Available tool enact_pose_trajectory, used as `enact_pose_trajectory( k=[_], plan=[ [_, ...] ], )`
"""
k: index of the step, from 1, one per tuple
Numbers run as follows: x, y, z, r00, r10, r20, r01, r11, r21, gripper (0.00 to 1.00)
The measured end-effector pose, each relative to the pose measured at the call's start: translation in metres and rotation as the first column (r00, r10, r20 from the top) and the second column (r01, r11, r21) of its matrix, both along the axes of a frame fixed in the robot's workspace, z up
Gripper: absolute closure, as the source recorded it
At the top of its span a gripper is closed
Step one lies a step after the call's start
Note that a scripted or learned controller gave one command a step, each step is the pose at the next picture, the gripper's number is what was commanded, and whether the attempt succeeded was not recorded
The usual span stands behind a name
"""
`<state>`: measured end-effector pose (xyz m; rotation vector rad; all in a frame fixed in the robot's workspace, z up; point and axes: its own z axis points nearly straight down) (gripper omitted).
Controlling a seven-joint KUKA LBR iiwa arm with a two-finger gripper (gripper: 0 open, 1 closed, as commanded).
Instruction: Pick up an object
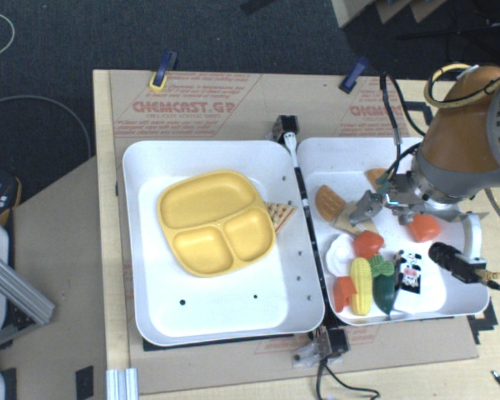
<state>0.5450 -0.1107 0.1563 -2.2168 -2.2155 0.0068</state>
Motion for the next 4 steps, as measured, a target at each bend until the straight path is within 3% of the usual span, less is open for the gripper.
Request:
enact_pose_trajectory(
  k=[1,2,3,4],
  plan=[
    [-0.002,-0.01,-0.054,1.0,-0.001,0.0,0.001,1.0,0.0,0.0],
    [-0.001,-0.009,-0.071,1.0,0.0,0.007,0.0,1.0,0.0,0.0],
    [-0.001,-0.01,-0.06,1.0,-0.001,0.011,0.001,1.0,-0.002,1.0],
    [0.0,-0.008,-0.018,1.0,0.001,0.014,-0.001,1.0,-0.004,1.0]
  ],
)
